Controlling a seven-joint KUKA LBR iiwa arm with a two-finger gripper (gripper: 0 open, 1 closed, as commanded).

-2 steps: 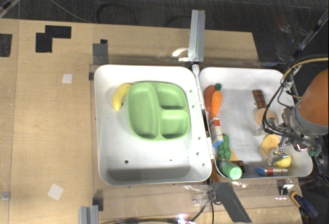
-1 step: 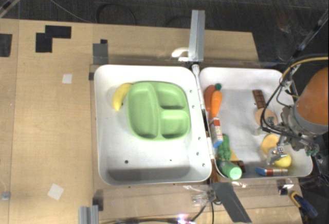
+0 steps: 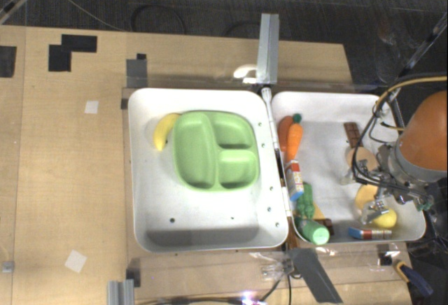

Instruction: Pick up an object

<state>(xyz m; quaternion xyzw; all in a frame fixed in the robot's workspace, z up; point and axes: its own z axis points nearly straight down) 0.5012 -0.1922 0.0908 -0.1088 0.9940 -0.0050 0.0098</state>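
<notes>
**Two white bins on a pale wooden bench**

The light tan wooden bench (image 3: 63, 178) carries two shallow white plastic bins side by side, their inner walls touching along a grey metal divider rail (image 3: 268, 52) that rises at the far edge. The left white bin (image 3: 150, 227) sits near the bench's middle; the right white bin (image 3: 325, 111) lies just beside it toward the bench's right end. Black square markers (image 3: 70, 50) are set flat on the bench's far left corner, and two small pale square patches (image 3: 92, 107) lie on the bare wood, well apart from the bins.
</notes>
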